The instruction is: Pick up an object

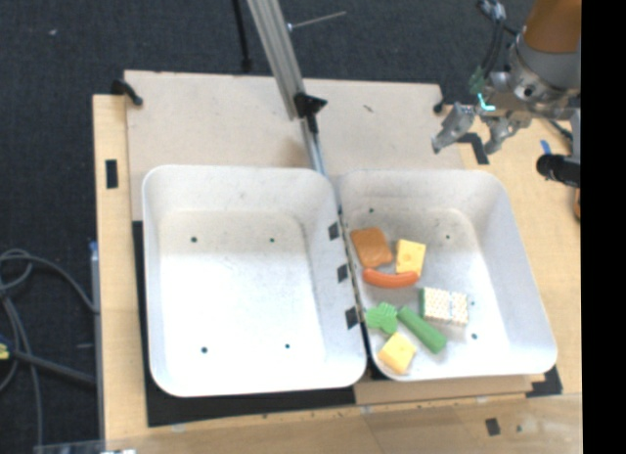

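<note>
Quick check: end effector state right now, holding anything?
End effector: open, holding nothing, hovering above the far edge of the right bin.

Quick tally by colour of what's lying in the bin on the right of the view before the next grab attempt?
Brown/orange: 1, the bread-like piece
Red-orange: 1, the sausage shape
Yellow: 2, one block and one wedge
Green: 2, the small piece and the long piece
White patterned: 1, the block
Total: 7
</note>
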`<state>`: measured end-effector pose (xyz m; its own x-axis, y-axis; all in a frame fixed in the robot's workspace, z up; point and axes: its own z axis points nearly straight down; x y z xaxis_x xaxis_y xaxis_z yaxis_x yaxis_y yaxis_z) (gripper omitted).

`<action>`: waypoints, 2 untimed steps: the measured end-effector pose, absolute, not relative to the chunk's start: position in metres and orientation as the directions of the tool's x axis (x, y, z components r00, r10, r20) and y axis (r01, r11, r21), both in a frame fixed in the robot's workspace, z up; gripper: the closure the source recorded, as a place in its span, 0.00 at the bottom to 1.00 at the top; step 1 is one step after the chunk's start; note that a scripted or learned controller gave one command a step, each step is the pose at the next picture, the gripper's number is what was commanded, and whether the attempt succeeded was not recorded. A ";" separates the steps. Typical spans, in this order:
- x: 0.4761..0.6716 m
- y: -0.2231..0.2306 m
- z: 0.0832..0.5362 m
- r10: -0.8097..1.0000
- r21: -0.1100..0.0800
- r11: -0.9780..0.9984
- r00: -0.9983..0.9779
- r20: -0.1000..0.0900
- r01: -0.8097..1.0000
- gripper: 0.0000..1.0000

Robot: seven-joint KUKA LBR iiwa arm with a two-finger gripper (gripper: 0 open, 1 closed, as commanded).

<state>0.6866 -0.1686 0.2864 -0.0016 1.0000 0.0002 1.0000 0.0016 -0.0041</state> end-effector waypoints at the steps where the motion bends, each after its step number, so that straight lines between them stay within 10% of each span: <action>1: 0.687 -0.169 0.290 1.000 0.000 0.004 -0.004 -0.004 1.000 0.00; 2: 0.685 -0.181 0.235 1.000 -0.004 -0.002 0.002 -0.002 1.000 0.00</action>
